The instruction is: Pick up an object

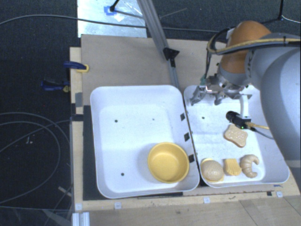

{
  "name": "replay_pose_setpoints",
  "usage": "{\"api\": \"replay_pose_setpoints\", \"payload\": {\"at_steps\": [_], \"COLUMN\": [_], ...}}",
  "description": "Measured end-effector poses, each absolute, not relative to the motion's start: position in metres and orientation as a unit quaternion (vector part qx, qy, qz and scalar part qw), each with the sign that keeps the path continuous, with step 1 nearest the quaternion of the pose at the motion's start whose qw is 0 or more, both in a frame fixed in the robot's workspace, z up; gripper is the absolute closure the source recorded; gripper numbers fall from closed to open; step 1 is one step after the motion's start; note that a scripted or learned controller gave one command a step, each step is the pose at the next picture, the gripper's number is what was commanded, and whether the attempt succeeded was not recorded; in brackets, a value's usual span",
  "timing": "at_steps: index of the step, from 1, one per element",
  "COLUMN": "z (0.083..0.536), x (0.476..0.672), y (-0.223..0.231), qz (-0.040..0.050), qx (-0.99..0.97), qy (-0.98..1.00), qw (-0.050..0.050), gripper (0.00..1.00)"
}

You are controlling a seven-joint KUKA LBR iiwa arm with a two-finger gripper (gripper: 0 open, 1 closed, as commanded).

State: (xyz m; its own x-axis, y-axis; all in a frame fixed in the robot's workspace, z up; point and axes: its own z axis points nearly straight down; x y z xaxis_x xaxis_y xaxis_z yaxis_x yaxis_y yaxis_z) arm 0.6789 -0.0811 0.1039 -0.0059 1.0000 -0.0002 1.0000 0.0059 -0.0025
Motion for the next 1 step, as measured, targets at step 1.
{"api": "replay_pose_setpoints", "payload": {"at_steps": [1], "z": [0.0923], "x": [0.6795], "y": [-0.0823], "qz": [0.0015], "qx": [-0.705], "qy": [-0.709], "qw": [0.0], "gripper": [0.0]}}
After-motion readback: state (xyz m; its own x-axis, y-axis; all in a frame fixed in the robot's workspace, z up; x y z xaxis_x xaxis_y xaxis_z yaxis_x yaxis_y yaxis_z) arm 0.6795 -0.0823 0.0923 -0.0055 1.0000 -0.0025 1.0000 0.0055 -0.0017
